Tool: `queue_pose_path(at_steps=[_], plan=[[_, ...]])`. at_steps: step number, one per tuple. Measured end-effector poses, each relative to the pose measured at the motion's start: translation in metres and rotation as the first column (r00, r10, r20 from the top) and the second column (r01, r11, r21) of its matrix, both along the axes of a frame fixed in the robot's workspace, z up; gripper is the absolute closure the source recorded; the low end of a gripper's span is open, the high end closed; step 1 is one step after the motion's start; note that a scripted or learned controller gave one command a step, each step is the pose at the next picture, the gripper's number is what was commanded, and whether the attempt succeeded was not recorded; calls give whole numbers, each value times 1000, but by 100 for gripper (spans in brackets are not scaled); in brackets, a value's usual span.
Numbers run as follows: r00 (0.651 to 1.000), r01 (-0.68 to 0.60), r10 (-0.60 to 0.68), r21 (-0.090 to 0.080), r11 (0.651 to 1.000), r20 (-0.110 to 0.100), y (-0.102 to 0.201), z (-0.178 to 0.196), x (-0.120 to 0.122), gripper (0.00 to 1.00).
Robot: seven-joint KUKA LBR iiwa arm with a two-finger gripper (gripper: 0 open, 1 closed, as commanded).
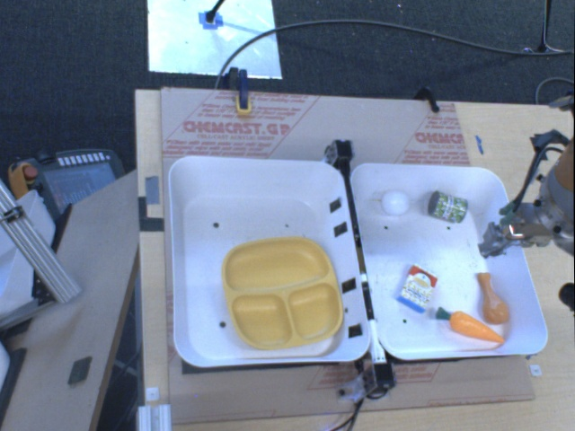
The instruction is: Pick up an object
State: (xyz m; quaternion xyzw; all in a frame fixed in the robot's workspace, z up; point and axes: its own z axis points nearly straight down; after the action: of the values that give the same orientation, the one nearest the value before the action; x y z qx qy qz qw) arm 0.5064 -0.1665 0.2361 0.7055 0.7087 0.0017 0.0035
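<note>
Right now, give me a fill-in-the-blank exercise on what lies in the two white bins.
1. The yellow plastic divided tray lies in the ____ bin.
2. The orange toy carrot lies in the ____ bin, near its front edge.
3. The white ball sits beside the small ____ can.
4. The yellow tray has ____ compartments.

Missing words: left; right; green; three

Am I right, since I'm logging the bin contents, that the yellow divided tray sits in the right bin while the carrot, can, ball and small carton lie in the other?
Not quite. The camera view shows the yellow divided tray in the left bin, not the right. The carrot, can, ball and small carton lie in the other, the right bin.
</note>
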Motion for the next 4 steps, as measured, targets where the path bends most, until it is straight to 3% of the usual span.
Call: queue_pose_path(at_steps=[1,4], plan=[[1000,-6,6,3,1000,-3,55,9,13,100],[1000,-7,7,5,1000,-6,225,-18,32,100]])
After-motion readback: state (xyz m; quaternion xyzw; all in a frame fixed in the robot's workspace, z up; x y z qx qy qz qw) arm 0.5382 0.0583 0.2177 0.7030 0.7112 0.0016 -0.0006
